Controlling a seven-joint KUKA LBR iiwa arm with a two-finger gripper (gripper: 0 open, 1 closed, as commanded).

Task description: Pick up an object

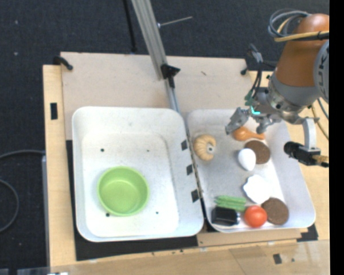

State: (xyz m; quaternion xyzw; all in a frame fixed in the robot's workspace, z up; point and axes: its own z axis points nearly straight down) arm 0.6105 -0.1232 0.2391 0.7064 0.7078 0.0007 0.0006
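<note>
My gripper hangs over the far part of the right bin, open, fingers spread. Just below and between the fingertips lies a small orange gourd-like object, its stem pointing right; I cannot tell whether the fingers touch it. Close by in the same bin are a tan ribbed pumpkin, a white egg against a brown round piece, a white lump, a second brown round piece, a red tomato, a green pod and a black block.
The left bin holds a green bowl near its front. A slanted metal pole comes down to the gap between the bins at the back. The arm's orange band rises at the right.
</note>
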